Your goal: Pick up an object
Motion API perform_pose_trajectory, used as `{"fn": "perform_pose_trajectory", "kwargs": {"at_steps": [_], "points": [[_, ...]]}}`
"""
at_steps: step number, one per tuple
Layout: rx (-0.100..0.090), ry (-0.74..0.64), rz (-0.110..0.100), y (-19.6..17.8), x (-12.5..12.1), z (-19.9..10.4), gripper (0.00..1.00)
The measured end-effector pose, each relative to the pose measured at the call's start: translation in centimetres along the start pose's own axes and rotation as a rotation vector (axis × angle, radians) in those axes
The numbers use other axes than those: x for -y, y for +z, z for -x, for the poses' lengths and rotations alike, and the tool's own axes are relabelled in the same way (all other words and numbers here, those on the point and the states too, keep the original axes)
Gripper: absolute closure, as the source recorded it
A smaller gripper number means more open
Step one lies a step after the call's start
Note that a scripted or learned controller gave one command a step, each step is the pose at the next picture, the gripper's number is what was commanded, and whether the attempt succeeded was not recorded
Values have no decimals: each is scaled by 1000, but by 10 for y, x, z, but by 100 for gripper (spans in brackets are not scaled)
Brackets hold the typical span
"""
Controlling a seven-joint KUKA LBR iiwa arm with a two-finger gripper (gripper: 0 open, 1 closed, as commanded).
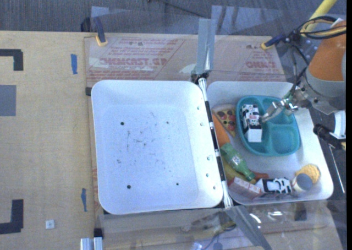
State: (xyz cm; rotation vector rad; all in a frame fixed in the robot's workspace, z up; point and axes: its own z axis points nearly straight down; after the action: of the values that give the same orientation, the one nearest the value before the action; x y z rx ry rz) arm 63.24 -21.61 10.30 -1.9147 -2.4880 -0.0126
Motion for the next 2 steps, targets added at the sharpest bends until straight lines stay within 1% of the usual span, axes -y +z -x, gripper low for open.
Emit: {"fn": "perform_pose_trajectory", "kwargs": {"at_steps": [1,2], "points": [[9,-35,20,7,20,-8,0],[18,-33,15,8,84,-43,0]]}}
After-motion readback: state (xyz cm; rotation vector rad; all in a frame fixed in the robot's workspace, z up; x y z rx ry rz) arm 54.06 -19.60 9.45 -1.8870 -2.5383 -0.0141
